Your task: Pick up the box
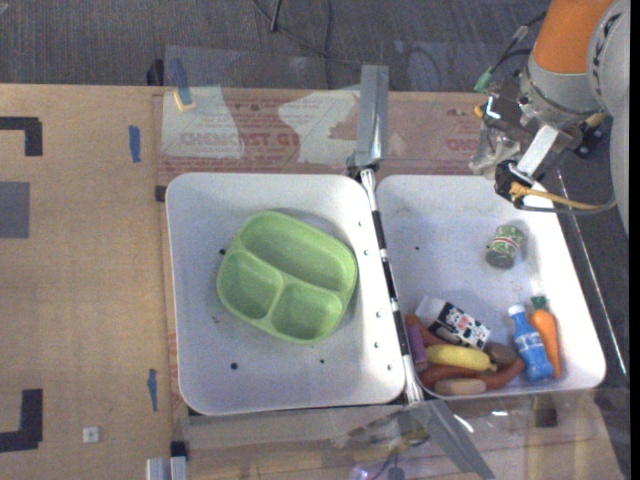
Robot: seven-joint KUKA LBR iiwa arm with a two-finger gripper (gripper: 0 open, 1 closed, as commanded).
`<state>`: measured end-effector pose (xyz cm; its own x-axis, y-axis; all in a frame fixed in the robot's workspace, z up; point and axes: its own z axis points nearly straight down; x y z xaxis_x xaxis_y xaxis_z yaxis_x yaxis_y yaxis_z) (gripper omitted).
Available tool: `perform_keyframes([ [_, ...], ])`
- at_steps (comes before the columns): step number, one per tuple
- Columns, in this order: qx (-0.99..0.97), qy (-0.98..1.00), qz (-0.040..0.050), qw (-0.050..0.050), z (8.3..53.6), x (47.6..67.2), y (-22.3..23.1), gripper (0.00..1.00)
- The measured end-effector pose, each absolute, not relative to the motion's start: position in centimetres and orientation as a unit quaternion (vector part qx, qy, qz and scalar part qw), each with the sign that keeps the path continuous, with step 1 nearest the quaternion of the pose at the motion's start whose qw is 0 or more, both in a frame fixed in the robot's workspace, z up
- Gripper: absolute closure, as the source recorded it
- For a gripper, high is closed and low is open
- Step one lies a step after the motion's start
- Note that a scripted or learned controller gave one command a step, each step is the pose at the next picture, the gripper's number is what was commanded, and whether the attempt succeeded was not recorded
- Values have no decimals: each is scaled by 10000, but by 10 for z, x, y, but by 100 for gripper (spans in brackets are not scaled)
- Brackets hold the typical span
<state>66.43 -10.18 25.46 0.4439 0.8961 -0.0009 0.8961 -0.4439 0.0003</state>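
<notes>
The box is a small white carton with black cow-like patches. It lies on its side near the front of the right bin, just above a banana. My gripper hangs over the far right rim of that bin, well behind the box and apart from it. I see nothing held in it.
Around the box lie reddish sausages, a blue bottle, a carrot and a purple piece. A small green-labelled can stands mid-bin. The left bin holds a green divided plate.
</notes>
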Motion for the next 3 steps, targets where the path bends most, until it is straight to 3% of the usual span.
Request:
perform_keyframes([
  [1,8350,5503,1,13,328,667,-179,100],
  [3,8311,5561,-1,45,350,670,-171,100],
])
